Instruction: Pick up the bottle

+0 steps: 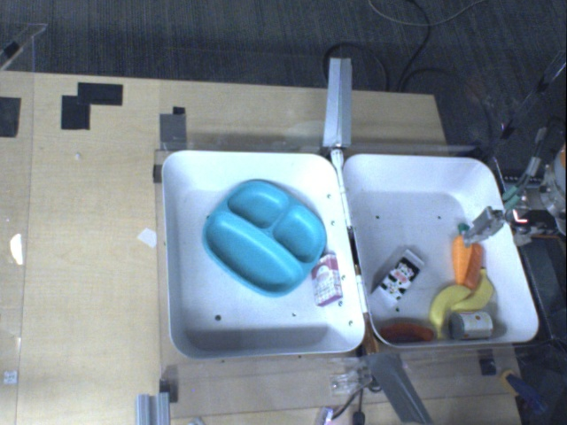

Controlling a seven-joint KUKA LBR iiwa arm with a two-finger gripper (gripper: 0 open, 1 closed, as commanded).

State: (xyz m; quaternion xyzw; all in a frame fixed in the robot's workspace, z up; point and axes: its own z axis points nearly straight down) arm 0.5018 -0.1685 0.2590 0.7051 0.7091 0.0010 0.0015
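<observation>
Bottle (327, 279): lying in left bin (186, 264), lower right, beside blue plate (264, 235).
Gripper (484, 224): right bin's (416, 184) right side, above carrot (466, 262); open or closed, cannot tell.

Pale wooden tabletop (89, 264) looks matt and faintly grained. On it, the two shallow white plastic bins (257, 339) are smooth with a soft sheen. In the left one, a turquoise divided plastic tray (264, 235) shows smooth, glossy lobes. Just right of that tray lies a small plastic bottle with a pink-and-white paper-looking label (327, 279). Further right, a glossy yellow plastic banana (459, 299) and a waxy orange carrot (466, 262). Between the bins, a brushed grey metal rail (337, 104).
</observation>
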